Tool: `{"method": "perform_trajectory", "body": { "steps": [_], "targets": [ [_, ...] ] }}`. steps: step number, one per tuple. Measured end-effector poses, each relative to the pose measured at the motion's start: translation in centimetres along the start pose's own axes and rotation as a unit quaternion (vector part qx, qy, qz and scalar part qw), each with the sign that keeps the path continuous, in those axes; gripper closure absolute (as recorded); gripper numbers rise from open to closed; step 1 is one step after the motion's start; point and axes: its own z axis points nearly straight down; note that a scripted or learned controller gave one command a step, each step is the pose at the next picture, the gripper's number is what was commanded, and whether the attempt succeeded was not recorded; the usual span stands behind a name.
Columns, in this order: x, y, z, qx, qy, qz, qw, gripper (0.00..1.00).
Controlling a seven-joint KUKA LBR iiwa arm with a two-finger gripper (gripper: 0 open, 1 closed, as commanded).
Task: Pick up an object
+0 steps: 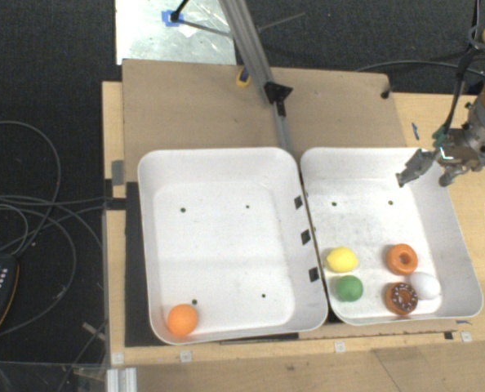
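Two shallow white bins sit side by side on the counter (202,104). The left bin (226,170) holds a single orange ball (181,319) in its lower left corner, well apart from everything else. The right bin (365,174) carries five small things clustered in its lower part: a yellow lemon-like piece (341,260), a green ball (349,288) just below it and nearly touching, an orange ring doughnut (402,259) to their right, a brown sprinkled doughnut (401,298) below that, and a white egg-shaped piece (426,286) pressed against the brown doughnut's right side.

The lemon's long axis runs roughly left to right across the frame; the egg's is slightly tilted the same way. Both doughnuts lie flat, holes facing up. The balls have no clear axis.

The gripper (427,168) hangs at the right of the frame, over the upper right rim of the right bin, well apart from the cluster below it. Its jaws stand apart, spread left and right, with nothing between them.

A grey pole (246,35) slants down from the top of the frame to the gap between the bins. Black cables (30,211) trail on the dark floor at left.
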Motion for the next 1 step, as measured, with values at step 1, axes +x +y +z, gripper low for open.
{"method": "perform_trajectory", "body": {
  "steps": [1],
  "targets": [
    [0.01, 0.07, -0.23, -0.002, -0.001, 0.0, 1.0, 0.0]
  ]
}}
